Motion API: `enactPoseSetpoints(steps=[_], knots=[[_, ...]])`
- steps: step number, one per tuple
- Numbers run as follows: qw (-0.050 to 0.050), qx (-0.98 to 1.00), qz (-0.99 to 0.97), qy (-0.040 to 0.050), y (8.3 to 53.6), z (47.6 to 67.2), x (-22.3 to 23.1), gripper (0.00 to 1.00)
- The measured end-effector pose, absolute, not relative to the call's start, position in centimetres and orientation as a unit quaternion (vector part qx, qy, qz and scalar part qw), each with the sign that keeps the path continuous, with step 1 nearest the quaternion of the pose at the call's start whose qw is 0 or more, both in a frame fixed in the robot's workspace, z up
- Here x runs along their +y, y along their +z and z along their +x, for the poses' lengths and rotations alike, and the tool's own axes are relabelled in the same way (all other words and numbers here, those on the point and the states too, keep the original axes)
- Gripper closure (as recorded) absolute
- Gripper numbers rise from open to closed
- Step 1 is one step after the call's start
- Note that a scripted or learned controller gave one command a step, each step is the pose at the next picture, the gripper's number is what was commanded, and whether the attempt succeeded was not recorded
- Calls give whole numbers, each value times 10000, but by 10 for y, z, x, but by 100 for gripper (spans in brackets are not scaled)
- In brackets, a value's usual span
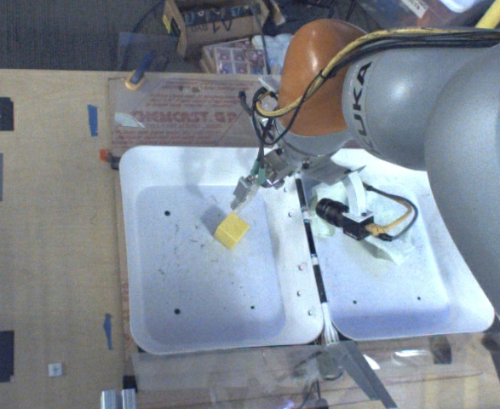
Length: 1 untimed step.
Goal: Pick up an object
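yellow block sat alone on the floor of the white bin on the view's left, toward that bin's far right part, turned corner-on to the camera and well apart from the near rim. the neighbouring bin lay alongside to the right. just beyond the block, the gripper hung tilted over it, its tip near the block's far edge but seemingly not touching. whether the pincer stood apart or together could not be told from this angle, and nothing was seen held in it. behind it rose the grey arm with its orange band, and past the bench a cardboard box stood among clutter. the block looked small, light and stiff, possibly foam or wood, with flat faces that should not slip much. a grasp across two opposite side faces, squared to its rotation, appeared the safest hold.
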<state>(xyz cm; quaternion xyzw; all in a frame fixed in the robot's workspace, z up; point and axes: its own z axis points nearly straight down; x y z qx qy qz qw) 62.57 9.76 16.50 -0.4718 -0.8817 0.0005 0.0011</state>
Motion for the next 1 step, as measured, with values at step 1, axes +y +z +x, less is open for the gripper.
enactPoseSetpoints(steps=[1], knots=[[-12,-8644,-5027,-13,92,591,149,0]])
